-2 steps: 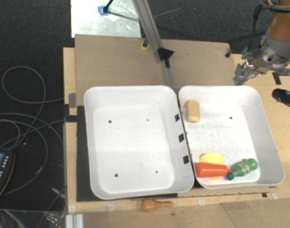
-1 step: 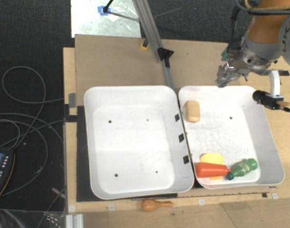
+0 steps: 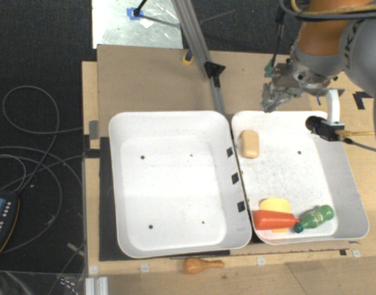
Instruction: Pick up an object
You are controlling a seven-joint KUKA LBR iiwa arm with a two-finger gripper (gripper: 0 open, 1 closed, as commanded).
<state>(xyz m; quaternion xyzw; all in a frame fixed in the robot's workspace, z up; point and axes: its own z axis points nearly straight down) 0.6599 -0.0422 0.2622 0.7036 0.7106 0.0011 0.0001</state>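
Nearest you, on the front lip of the tabletop [image 3: 157, 78], lies one small tan pear-shaped piece [image 3: 202, 264], outside both bins and far down and left of the hand [image 3: 275, 98]. Your surface is brown board, sitting on dark carpet with loose black cables [image 3: 28, 140] curling off well to the hand's left; a handheld pendant [image 3: 2, 220] rests at the far left edge. Behind the board there's a pale sheet on the floor with blue tape [image 3: 133, 13], and a grey metal pole [image 3: 197, 39] slants down to the seam between the bins, just left of the hand.

Count with me: two white bins. The left bin [image 3: 123, 183] sits well left of the hand. The right bin [image 3: 354, 208] lies directly below the hand and carries four things: one tan rounded block [image 3: 250, 144] just below and slightly left of the hand, then, well below it at the front edge, one yellow piece [image 3: 275, 205], one orange carrot [image 3: 274, 220] touching it, and one green bottle [image 3: 314, 218] beside the carrot's tip.

Your hand hangs over the back rim of the right bin, nothing visibly in it; I cannot tell how wide it stands. One black fitting [image 3: 320, 128] sits just right of it.
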